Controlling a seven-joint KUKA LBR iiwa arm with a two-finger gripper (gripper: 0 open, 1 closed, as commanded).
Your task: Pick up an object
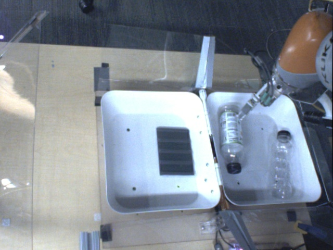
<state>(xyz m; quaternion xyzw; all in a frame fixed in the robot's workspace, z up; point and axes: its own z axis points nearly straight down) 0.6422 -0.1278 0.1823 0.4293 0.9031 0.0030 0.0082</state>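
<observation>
Gripper (pixel 244 110) sits at upper right of the frame, its tip right at the top end of a clear bottle (pixel 230 134) with a black cap; looks touching or nearly so, can't tell whether it is open or closed, and nothing is visibly held. That bottle lies on its side along the left part of the right bin (pixel 260 194), cap toward the bottom of the frame. A second clear bottle (pixel 281 165), dark cap at its top end, lies along the right side of the same bin, well apart from the gripper. Left bin (pixel 125 113), frame center, holds one dark ribbed rectangular block (pixel 175 150) lying flat. Both bins sit side by side on a light wood bench (pixel 57 165); dark carpet (pixel 156 9) across the top of the frame. Count: two bottles, one block, two bins.
</observation>
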